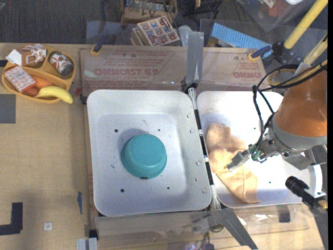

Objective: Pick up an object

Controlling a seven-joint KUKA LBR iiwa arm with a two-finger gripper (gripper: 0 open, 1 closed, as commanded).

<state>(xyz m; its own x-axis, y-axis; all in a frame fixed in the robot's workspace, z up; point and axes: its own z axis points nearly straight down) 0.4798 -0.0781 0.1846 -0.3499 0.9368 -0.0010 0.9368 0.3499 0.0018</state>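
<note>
From the camera above the bench we look down on two shallow white bins set side by side. The left bin [104,119] holds a teal bowl [144,155] turned upside down, a little left of the bin's middle and apart from every wall. The right bin [229,100] holds a tan cloth [229,158], crumpled and spread from near the bin's left wall down toward its front edge.

The arm [304,113] reaches in from the right, its orange band broad above the grey wrist, with black cables looping beside it. The gripper [237,162] hangs low over the right bin, pointing left and downward, and its tip lies on or just above the cloth; we cannot tell whether it touches the fabric. We cannot tell how the claw stands either, whether wide, narrow or closed on cloth, since the tip is small and blurred against the tan folds.

On the bench at the far left we see a yellow tray [36,79] bearing a banana [54,93] along its front, small packets and a round tin. Behind the bins stands a cardboard panel [135,69] with red lettering, and beyond it a box with a printed pattern [155,30].
</note>
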